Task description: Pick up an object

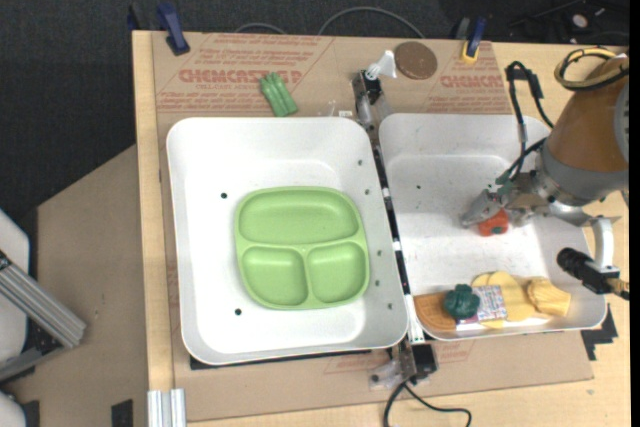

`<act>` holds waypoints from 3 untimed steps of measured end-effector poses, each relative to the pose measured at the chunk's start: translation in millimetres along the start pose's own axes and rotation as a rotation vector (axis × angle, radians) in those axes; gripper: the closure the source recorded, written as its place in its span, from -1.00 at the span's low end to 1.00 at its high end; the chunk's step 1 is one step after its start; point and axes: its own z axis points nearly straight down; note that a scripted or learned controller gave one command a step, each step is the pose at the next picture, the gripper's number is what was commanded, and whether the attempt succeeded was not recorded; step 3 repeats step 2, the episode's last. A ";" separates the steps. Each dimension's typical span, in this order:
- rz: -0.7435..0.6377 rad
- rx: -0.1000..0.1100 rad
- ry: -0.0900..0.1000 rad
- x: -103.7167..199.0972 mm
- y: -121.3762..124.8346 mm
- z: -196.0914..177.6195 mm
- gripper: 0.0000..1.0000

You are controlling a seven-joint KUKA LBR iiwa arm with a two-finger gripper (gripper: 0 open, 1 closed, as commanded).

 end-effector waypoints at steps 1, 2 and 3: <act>0.001 -0.010 -0.004 -1.9 3.1 -13.8 1.00; -0.013 -0.017 -0.001 109.6 29.5 -108.5 1.00; -0.013 -0.017 -0.001 109.6 29.5 -108.5 1.00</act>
